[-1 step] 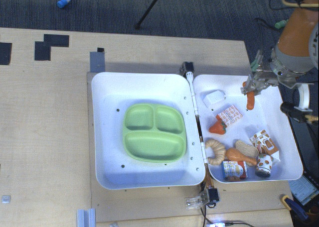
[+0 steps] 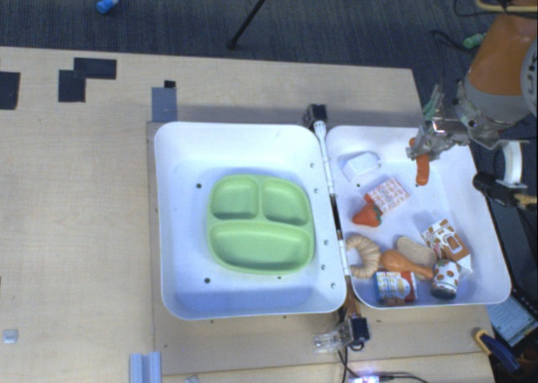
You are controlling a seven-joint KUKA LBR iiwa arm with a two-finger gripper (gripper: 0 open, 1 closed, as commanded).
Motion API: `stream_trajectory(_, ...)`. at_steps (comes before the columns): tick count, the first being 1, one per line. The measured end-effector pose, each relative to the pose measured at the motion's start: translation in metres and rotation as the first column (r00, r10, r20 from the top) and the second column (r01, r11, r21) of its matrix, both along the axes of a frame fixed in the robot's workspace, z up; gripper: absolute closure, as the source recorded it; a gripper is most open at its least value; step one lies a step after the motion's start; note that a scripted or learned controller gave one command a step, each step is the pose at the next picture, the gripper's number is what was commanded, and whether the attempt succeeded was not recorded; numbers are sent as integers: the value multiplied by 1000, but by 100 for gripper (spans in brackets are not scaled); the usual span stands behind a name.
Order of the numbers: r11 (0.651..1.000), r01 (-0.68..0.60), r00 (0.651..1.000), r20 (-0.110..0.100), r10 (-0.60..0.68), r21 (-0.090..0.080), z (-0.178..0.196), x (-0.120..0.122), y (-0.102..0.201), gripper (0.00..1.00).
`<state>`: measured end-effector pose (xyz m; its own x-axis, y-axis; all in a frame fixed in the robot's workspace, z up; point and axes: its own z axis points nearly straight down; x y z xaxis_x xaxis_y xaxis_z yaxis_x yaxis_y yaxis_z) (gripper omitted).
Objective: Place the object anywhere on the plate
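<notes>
A: Start at the near edge of the right bin (image 2: 496,243). What lies there?

B: A small can (image 2: 395,287) with a blue and orange label, and beside it a brown-and-white patterned can (image 2: 445,279). The print on both is too small to read. Just behind them lie a croissant (image 2: 363,255), a drumstick (image 2: 407,263) and a bread roll (image 2: 414,249), with a small brown-and-white carton (image 2: 445,239) to their right.

A: And further back?

B: A strawberry (image 2: 367,215) touching a checked red-and-white box (image 2: 387,194), lettering unreadable, then a white block (image 2: 360,164) near the far wall.

A: The gripper?

B: The gripper (image 2: 423,154) hangs over the far part of the right bin, clamped on the orange carrot (image 2: 422,170), which dangles down from its fingers, clear of the other items.

A: The plate?

B: The green plate (image 2: 259,223), three compartments, lies in the left bin (image 2: 181,171), well apart from the carrot.
</notes>
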<state>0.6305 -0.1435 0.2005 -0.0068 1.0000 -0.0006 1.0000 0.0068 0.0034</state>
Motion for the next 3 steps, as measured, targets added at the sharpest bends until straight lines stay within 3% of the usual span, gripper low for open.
stream_trajectory(3, 1000, 0, 1000, 0, 0, 0, 0, 0, 0, 0)
